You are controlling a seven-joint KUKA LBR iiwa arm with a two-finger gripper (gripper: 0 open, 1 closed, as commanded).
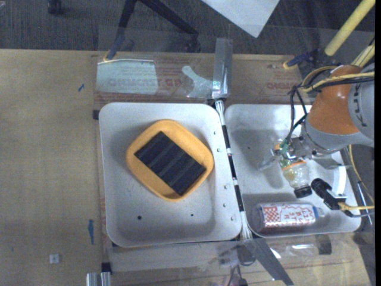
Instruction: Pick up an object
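My gripper (280, 158) is down inside the right bin (250, 121), near its middle, at the end of the grey arm with the orange band (334, 113). A small clear, yellowish thing (295, 173) lies just below and to the right of the gripper, touching or nearly touching it. A clear bottle with a red-and-white patterned label (288, 215) lies on its side along the bin's front wall. In the left bin (116, 213) rests a yellow rounded-square dish with a black ridged panel (169, 159).
A metal divider (229, 159) separates the two bins. Clear plastic packaging (128, 76) lies on the bench behind the left bin. An office chair base (131, 5) and a white sheet (244, 2) are on the floor beyond.
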